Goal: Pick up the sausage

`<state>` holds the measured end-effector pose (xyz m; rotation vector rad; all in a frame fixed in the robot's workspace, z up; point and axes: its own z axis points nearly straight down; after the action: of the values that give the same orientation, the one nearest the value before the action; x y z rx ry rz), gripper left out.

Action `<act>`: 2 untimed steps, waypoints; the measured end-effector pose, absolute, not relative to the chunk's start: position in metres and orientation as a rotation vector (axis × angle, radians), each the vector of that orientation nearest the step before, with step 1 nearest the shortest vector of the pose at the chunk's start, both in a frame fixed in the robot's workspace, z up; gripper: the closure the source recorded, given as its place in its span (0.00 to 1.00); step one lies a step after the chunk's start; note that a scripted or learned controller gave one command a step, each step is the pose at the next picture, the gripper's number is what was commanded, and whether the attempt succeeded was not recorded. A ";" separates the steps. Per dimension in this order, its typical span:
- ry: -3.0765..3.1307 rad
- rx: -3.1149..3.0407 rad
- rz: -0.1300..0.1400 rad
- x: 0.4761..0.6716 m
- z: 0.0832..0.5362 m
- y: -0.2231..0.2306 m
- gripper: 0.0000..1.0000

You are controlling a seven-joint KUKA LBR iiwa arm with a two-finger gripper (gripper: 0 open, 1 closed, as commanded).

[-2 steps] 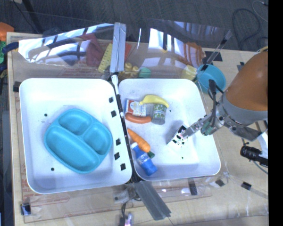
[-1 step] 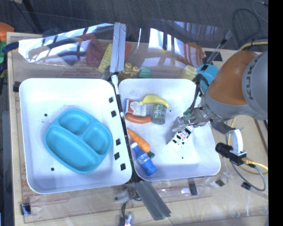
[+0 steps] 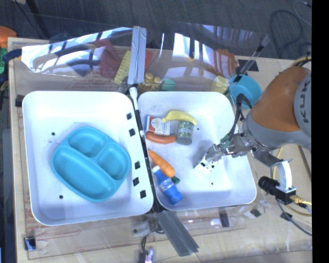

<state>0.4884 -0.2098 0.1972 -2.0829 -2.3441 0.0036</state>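
Now, biggest first:
Table: a light wood top that carries two white bins side by side
Arm: grey with an orange band, coming in from the right side over the right bin
Left bin: holds one blue plate
Right bin: holds the food toys and the bottle; the fingers hang over its right half
Blue plate: big, with three hollow parts, lying in the middle of the left bin, nothing on it
Fingers: pointing down and to the left, low over the bare white floor of the right bin; they look small and blurry, so I cannot tell how far open they are, and I see nothing held between them
Blue bottle: lying near the front left of the right bin, white cap end touching the carrot
Banana: yellow, at the back of the little pile
Carrot: orange, lying slanted, just below the sausage
Sausage: red-orange, lying flat in the left half of the right bin, touching a small packet above it and a little grey-green can at its right end; it is left of the fingers, with bare floor between
Step in hand: I think the reach is on and the grab is not yet done
Next move: I think the fingers need to go left and a bit back, line up across the thin sausage, then drop down without bumping the can or the carrot
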 end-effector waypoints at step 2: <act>-2.335 -2.097 0.004 0.478 0.183 -0.210 1.00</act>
<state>0.4779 -0.2099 0.1830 -2.0969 -2.3349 0.0036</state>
